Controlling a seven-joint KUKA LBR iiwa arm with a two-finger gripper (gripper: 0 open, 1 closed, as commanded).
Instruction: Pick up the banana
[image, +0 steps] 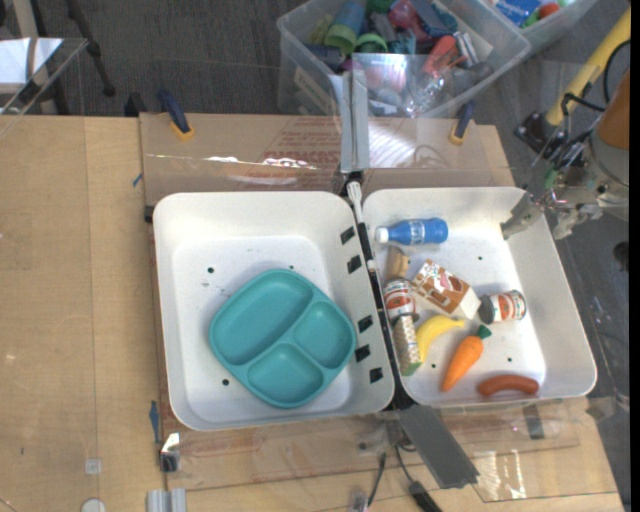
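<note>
The small yellow plastic banana (436, 333) lies in the right white shallow bin (572, 330), near its front left part. Taking the banana as my landmark, I see an orange toy carrot (461, 361) touching its right end, a red-and-white carton (441, 290) just behind it, a blue bottle (415, 232) farther back, and a red sausage (507, 384) to the front right. The tool (522, 215) hovers over the bin's back right rim, well apart from the banana; whether it is open I cannot tell.
</note>
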